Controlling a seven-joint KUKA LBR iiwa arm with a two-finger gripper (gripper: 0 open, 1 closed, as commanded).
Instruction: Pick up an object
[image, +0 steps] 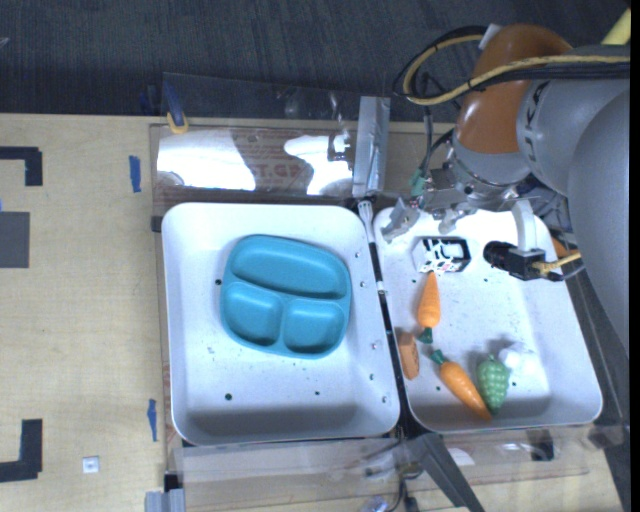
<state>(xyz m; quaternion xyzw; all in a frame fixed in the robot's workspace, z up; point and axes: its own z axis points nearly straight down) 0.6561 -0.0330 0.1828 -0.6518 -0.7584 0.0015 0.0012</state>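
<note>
My gripper hangs low over the far part of the right bin, under the grey wrist with its orange band. Just below it lies a small orange carrot, pointing toward the gripper, with its top close to the gripper's tip. A second carrot lies near the bin's front, beside a green bumpy toy fruit. A short orange-brown piece rests against the bin's left wall. I see nothing held by the gripper.
The left bin holds a blue divided plate. A metal divider stands behind the gap between the two bins. The arm covers the far right corner of the right bin.
</note>
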